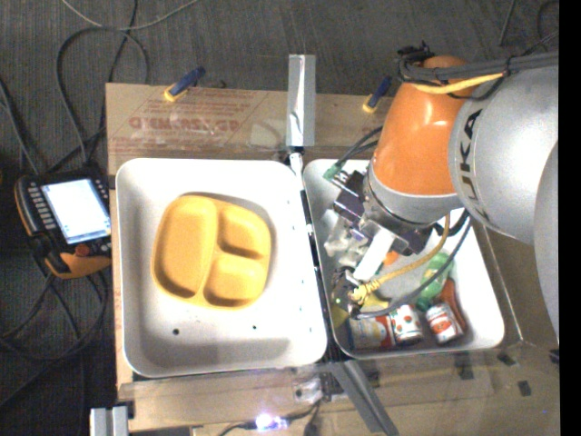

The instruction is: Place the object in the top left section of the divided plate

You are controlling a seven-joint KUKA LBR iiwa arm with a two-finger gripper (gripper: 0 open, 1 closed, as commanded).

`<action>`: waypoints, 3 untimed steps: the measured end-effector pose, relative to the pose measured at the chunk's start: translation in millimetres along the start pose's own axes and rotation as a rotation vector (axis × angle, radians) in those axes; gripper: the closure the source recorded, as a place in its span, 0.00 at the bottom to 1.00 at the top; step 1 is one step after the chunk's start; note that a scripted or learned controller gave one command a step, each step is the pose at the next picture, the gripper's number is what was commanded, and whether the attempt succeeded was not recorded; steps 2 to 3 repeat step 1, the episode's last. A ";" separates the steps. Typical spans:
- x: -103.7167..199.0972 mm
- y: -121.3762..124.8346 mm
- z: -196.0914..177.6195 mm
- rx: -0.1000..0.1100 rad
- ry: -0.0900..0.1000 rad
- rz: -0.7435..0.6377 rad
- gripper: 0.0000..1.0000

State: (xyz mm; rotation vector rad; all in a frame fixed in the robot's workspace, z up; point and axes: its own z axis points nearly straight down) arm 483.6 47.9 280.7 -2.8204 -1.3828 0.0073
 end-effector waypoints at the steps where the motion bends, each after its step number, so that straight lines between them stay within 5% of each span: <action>1: 83.0 27.6 55.5 -0.001 -0.003 0.133 1.00; 3: 83.0 27.6 55.5 -0.001 -0.003 0.133 1.00</action>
